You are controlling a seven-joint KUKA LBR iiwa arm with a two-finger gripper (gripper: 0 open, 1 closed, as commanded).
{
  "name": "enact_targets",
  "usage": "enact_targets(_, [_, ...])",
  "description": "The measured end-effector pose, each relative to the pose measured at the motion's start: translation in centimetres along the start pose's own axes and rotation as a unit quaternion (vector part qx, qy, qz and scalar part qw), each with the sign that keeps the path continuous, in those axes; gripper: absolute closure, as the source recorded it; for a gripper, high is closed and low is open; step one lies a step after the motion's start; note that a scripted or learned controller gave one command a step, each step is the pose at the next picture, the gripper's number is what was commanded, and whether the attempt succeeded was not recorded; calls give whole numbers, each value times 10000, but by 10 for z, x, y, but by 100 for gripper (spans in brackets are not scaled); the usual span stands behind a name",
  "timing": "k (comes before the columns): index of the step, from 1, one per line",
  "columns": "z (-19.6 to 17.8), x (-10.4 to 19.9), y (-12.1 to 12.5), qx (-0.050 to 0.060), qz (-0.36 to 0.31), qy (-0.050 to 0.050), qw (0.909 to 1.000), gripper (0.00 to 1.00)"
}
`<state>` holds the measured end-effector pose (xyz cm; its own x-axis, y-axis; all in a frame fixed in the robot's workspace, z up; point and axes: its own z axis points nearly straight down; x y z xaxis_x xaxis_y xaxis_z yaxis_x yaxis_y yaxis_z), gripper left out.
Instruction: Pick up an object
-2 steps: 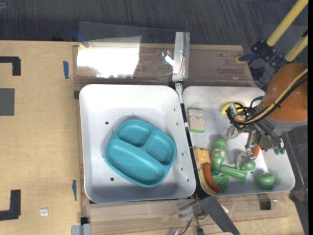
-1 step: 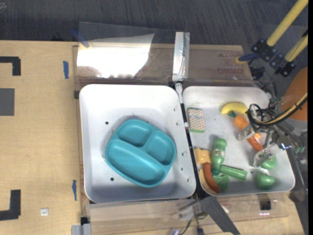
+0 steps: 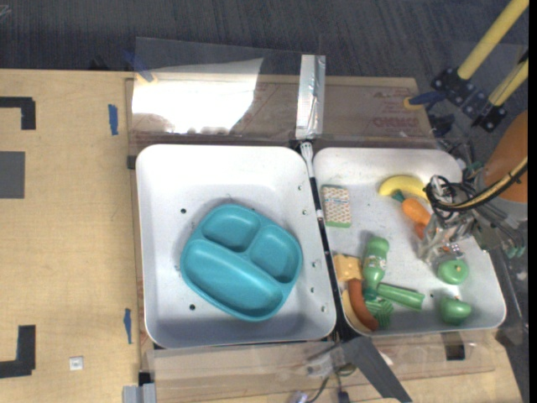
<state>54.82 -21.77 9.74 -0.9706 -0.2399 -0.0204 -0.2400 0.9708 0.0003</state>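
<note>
Camera view: claw (image 3: pixel 442 240) down in the right bin (image 3: pixel 487 309), right of frame, among toy food, just above a round green apple (image 3: pixel 453 270); its grip can't be told.

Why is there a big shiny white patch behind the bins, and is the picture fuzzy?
Camera view: light glares off the clear plastic sheet behind the left bin, washing it white; the teal plate casts a soft shadow; the gripper and small toys look slightly blurry.
</note>
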Motion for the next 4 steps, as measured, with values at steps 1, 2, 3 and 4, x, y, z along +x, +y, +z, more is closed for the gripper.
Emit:
enact_targets(1, [1, 0, 0, -7, 0, 9, 10000, 0])
enact_targets(2, [12, -117, 35, -6, -871, 44, 9962, 0])
enact_targets(3, [10, -50, 54, 0, -677, 54, 9977, 0])
enact_targets(4, [1, -54, 55, 6, -679, -4, 9977, 100])
